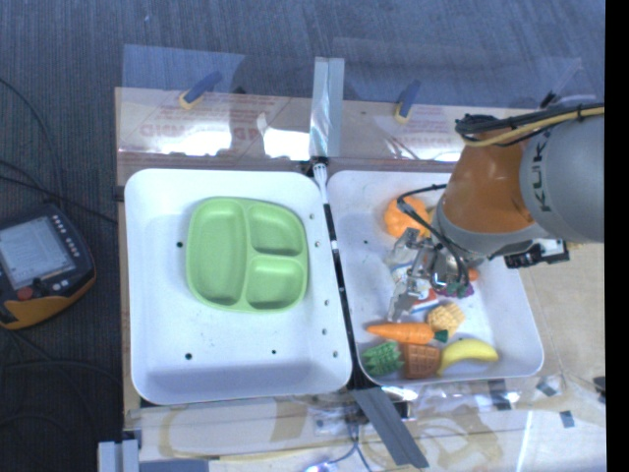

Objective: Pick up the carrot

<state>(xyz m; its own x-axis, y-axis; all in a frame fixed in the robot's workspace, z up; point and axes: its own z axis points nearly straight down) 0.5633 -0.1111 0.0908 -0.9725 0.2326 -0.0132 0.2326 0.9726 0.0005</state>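
We found the carrot lying in the right bin, its long axis running left to right, just below the gripper and toward the front wall. The fingers seemed spread with nothing between them, though glare left us unsure. Corn, a banana, broccoli and a brown waffle-like piece crowded it closely.

carrot orange | banana yellow | divided plate light green | bins white | arm band orange
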